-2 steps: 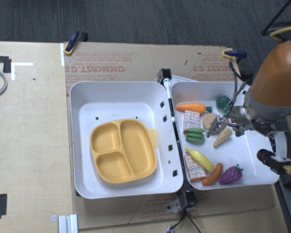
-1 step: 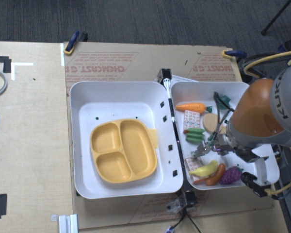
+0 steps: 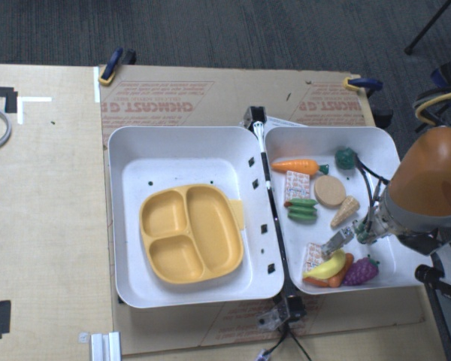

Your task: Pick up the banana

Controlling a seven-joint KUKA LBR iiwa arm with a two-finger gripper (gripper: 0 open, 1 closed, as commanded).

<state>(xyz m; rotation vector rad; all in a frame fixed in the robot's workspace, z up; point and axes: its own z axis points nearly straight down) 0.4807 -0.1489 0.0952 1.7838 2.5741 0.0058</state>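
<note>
End effector (image 3: 338,241), finger spacing indiscernible, poised just above the banana (image 3: 325,268) at the right bin's (image 3: 387,145) near edge, apparently aligning for a grasp.

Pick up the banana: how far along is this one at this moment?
Done: the gripper is inside the right bin, just above the banana. In hand: nothing visibly; the banana lies on the bin floor beside the grapes. Left: grasp and lift.
</note>
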